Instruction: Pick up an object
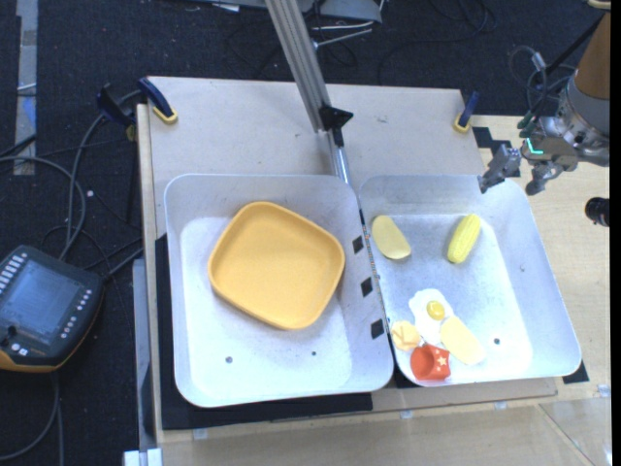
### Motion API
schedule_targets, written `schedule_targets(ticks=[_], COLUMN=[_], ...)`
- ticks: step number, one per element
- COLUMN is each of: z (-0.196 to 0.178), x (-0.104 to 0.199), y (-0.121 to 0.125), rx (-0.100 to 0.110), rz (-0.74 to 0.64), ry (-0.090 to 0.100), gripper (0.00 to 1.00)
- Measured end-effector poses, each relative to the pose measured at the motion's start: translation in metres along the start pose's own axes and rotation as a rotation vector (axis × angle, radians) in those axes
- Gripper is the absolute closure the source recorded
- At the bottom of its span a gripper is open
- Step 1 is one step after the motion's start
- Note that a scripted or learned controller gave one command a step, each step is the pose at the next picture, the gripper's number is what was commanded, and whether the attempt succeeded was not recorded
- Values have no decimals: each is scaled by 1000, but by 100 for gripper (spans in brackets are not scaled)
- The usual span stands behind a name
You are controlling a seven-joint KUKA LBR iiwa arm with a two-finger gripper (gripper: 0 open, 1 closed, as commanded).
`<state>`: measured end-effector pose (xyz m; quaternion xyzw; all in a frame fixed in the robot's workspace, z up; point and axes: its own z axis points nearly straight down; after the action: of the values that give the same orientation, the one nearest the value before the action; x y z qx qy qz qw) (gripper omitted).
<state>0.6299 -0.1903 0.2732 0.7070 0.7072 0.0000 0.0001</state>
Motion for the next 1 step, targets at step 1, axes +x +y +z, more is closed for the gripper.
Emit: schedule_targets(ticks=[1], z=[0], x=[0], y=[0], rx=[0], rz=[0], ry=[0], gripper=[0])
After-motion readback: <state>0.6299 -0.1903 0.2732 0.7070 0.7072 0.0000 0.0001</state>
